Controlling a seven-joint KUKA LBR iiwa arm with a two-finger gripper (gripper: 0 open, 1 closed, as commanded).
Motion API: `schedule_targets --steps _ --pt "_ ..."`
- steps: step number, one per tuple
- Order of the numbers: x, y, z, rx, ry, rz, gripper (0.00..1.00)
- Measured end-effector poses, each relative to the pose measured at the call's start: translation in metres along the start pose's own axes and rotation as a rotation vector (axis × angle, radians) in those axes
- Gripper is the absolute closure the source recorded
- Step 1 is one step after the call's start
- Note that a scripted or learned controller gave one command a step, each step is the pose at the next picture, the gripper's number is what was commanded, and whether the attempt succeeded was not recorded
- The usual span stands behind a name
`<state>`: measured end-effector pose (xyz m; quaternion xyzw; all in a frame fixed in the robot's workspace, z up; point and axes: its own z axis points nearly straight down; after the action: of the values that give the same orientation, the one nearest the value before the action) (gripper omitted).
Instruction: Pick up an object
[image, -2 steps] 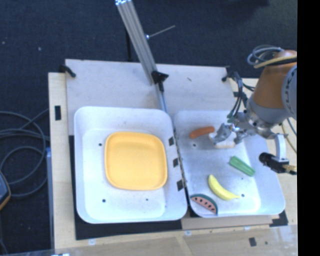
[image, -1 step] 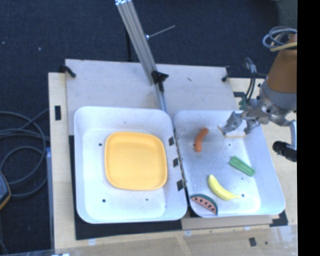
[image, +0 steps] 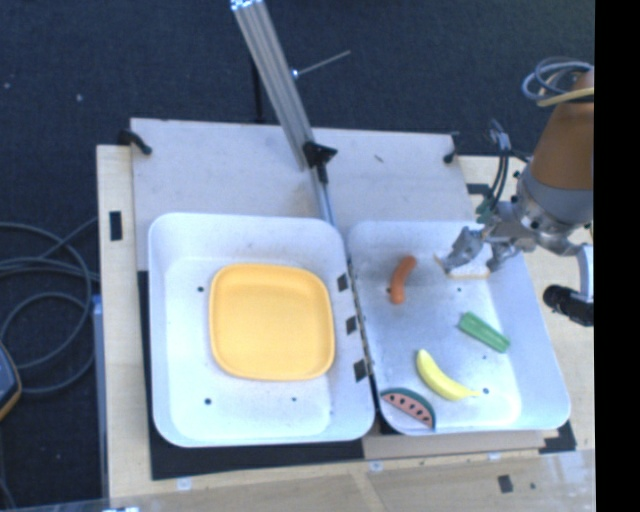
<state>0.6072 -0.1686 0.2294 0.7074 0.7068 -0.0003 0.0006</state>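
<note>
In the right bin (image: 520, 400) lie an orange sausage (image: 401, 279) at the upper left, a green piece (image: 484, 332) at the right, a yellow banana (image: 443, 377) below it and a watermelon slice (image: 408, 406) on the front rim. My gripper (image: 474, 251) hangs over the bin's upper right part, to the right of the sausage and above the green piece. Its fingers look spread with nothing between them.
The left bin (image: 180, 300) holds a yellow square plate (image: 271, 321). A slanted metal rail (image: 285, 90) runs from the top down to the gap between the bins. Cables lie on the dark floor at the left.
</note>
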Motion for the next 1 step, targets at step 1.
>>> schedule_targets --steps 1 --pt "0.0528 0.0072 0.0042 0.0 0.001 -0.004 1.0"
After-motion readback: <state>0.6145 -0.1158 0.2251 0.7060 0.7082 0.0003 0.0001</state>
